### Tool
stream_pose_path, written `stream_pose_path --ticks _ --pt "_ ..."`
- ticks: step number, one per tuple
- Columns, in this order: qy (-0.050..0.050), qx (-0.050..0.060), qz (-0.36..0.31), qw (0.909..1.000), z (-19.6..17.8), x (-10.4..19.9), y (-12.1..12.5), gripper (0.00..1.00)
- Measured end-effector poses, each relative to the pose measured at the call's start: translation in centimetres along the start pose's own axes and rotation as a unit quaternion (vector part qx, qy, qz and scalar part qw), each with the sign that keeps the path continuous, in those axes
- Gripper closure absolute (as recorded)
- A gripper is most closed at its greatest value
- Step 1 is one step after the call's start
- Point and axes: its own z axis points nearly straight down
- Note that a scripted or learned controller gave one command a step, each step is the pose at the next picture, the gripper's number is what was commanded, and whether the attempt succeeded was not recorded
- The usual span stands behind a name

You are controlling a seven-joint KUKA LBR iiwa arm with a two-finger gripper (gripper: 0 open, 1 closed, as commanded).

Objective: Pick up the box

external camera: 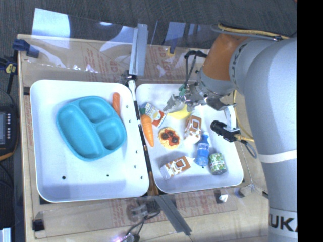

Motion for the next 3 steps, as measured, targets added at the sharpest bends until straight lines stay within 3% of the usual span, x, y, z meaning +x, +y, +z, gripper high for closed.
stream_pose_path --ticks 1,2,3 --pt "-0.006 -0.004 -0.007 1.0 2.8 4.3 0.3 0.0" --pt "-0.003 0.0 0.023 0.9997 4.0 4.0 -6.8 0.0" --pt "0.0 0.002 0.029 0.9996 4.2 2.4 1.5 0.0"
